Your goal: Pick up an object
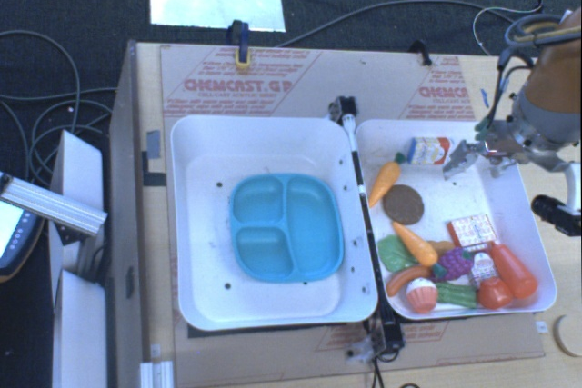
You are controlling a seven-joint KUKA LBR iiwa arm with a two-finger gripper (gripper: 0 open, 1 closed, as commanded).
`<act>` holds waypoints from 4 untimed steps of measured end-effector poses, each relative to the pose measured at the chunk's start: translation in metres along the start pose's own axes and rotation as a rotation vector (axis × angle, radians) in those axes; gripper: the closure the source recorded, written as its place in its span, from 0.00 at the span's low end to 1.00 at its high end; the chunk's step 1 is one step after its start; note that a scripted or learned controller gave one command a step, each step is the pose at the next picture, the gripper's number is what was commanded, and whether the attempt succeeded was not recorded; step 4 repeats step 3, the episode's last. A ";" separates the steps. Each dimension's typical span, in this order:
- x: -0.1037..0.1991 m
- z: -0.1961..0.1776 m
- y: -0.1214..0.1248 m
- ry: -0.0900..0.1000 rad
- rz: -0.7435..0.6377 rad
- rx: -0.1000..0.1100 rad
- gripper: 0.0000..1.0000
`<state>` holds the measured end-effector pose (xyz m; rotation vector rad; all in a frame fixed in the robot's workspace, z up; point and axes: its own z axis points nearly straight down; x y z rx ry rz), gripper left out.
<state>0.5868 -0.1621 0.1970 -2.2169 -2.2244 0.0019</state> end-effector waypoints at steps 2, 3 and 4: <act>0.065 0.115 -0.006 0.000 0.002 0.001 0.00; 0.065 0.105 -0.005 0.000 0.002 0.000 1.00; 0.065 0.105 -0.005 0.000 0.002 0.000 1.00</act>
